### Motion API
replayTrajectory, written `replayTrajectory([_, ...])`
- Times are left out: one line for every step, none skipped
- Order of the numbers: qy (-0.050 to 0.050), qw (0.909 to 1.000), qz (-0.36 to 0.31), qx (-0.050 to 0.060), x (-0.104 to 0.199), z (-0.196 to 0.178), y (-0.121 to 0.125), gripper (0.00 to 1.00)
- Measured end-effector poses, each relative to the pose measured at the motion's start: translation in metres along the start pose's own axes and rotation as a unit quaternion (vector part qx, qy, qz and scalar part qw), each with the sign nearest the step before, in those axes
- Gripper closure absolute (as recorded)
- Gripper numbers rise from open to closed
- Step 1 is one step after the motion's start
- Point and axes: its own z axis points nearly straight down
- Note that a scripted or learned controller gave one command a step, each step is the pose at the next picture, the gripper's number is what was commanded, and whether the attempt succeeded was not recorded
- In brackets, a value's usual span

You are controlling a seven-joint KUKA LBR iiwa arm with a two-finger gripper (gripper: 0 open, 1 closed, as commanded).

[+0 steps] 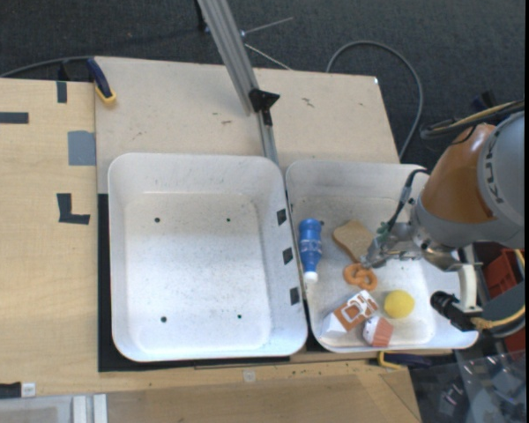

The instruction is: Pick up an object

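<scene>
Right bin [353, 176]: blue bottle [309, 241], yellow ball [399, 304], orange ring [361, 277].

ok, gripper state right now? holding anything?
Gripper: down in the right bin, between the tan piece and the orange ring; open or shut cannot be told, no held object visible.

we see two shallow white bins side by side on a pale wooden bench [35, 236]. the left bin [194, 170] is speckled with dark marks. the right bin [353, 174] touches its edge. a grey metal pole [234, 47] slants down toward the seam between them. a blue and yellow clamp [101, 82] sits at the board's far left corner. a thin cable [370, 51] loops over dark carpet [423, 16] beyond.
</scene>
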Motion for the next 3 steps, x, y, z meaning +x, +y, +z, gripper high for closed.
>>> replayTrajectory([0.000, 1.0000, 0.001, 0.003, -0.007, -0.049, 0.008, 1.00])
replayTrajectory([0.000, 1.0000, 0.001, 0.003, -0.010, -0.092, 0.006, 1.00])
replayTrajectory([0.000, 1.0000, 0.000, 0.003, -0.010, -0.140, 0.016, 1.00])
